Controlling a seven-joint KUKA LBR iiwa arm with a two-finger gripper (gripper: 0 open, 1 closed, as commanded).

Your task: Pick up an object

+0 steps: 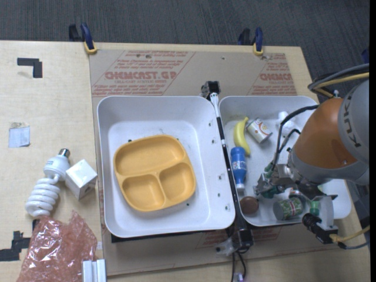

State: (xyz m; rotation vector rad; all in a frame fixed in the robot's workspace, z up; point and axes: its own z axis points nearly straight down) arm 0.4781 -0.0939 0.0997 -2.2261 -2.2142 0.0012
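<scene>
so the arm [329, 140] comes in from the right and sits low over the right bin [235, 107], with the gripper [271, 187] down near the front of that bin, right by a green can [291, 207] lying on its side. honestly can't tell how far open the fingers are or if they've got anything, it's all a tangle down there. also in the right bin: a banana [241, 135] near the back, a small white carton [259, 130] just beside it, a blue bottle [238, 166] lying along the left wall, and a brown ball [249, 204] at the front corner. left bin [108, 157] has a yellow divided plate [154, 172]. out on the desk [47, 116] to the left there's a spiral light bulb [47, 187], a white cube [81, 178] touching it, and a crinkly pink bag [56, 248].
</scene>
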